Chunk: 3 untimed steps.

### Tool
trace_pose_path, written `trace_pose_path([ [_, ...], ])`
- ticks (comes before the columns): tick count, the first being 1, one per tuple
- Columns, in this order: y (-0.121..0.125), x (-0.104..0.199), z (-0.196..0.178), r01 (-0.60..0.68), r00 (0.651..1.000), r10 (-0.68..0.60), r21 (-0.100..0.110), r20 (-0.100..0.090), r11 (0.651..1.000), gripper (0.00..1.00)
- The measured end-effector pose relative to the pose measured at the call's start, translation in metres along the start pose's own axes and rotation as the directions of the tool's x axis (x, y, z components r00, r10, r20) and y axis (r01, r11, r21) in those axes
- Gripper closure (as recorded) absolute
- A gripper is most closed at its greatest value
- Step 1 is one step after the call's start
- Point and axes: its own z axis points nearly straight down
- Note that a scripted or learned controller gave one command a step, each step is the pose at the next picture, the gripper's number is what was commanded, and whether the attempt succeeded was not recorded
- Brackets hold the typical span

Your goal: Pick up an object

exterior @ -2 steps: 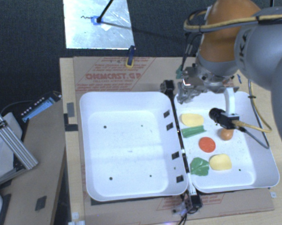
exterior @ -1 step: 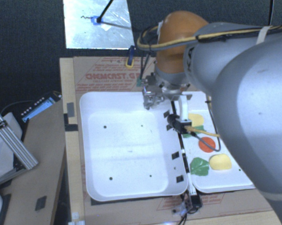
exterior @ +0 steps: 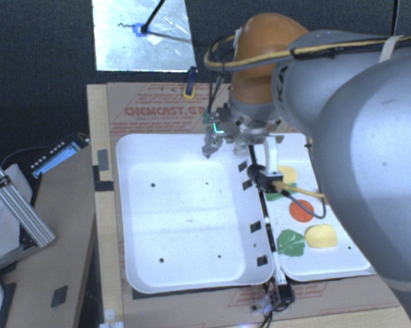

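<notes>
Two white bins sit side by side on the tabletop [exterior: 74, 267]. The left bin [exterior: 184, 218] has lots of open room inside, with a raised rim all the way around. The right bin [exterior: 332, 263] is partly covered by the big grey arm [exterior: 354, 146], which comes in from the right and hides most of that side.

The pincer [exterior: 211, 147] hangs over the far edge of the left bin, close to the rim. Nothing can be seen between its tips, and I cannot tell if it is spread or pressed together.

The things to pick are all in the right bin. A yellow lump [exterior: 321, 236] lies near the front, just beside a green leaf shape [exterior: 290, 242]. A red round thing [exterior: 301, 211] lies a little farther back, and another yellow piece [exterior: 286, 174] peeks out behind it, near the arm.

Black clips run along the wall between the two bins. Brown cardboard [exterior: 155, 108] lies under the bins. A shiny square sheet [exterior: 142, 33] sits at the back.
</notes>
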Motion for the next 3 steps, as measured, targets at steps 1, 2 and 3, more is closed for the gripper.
trace_pose_path([
  [1,0.024,0.053,0.092,0.003,1.000,-0.003,0.001,-0.001,1.000,0.00],
  [2,-0.024,0.105,0.108,0.004,1.000,-0.004,0.005,-0.002,1.000,0.00],
  [3,-0.020,0.101,0.096,0.001,1.000,-0.001,0.000,-0.002,1.000,1.00],
])
